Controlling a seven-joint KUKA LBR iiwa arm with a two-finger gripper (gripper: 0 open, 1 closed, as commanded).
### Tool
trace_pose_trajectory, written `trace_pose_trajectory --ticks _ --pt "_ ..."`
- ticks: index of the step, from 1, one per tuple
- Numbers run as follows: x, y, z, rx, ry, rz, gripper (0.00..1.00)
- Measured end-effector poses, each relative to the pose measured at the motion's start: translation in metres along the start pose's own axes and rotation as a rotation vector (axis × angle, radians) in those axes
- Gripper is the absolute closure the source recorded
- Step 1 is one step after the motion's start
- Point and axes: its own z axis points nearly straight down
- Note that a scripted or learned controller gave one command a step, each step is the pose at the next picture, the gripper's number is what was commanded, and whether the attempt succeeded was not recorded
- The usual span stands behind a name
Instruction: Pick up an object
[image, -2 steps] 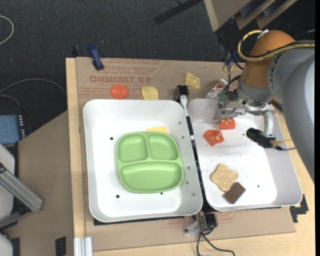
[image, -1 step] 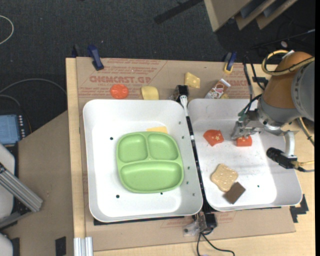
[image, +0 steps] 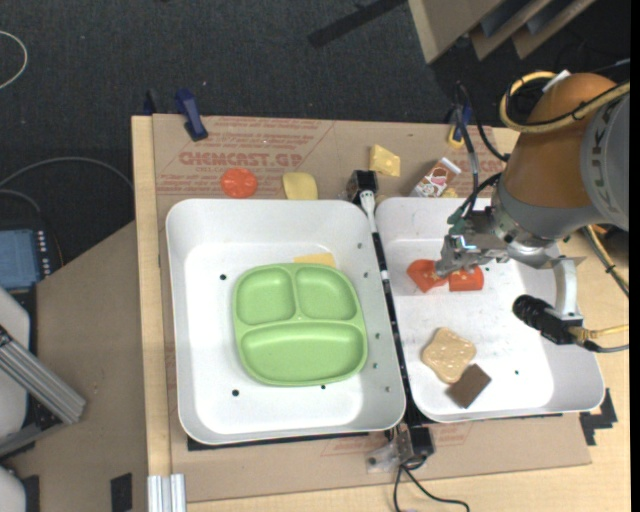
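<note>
My gripper hangs low over the back of the right bin, right above two red pieces that lie close together on the bin floor. Its tip seems to touch them or hover just over them. Nearer the front of the same bin lie a tan toast-shaped piece and a dark brown block, touching each other. The grey arm with its orange band comes in from the right.
The left bin holds a green divided plate with a yellow piece just behind it. Behind the bins on the cardboard lie an orange disc, two yellow pieces, a small carton and a blue clip.
</note>
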Motion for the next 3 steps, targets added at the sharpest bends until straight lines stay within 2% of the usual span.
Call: trace_pose_trajectory --ticks 1,2,3 --pt "-0.075 -0.029 -0.017 0.004 -0.007 0.015 1.0" --pt "-0.003 -0.007 -0.024 0.001 -0.002 0.0 1.0" --pt "0.053 -0.033 -0.04 0.008 0.0 0.001 1.0"
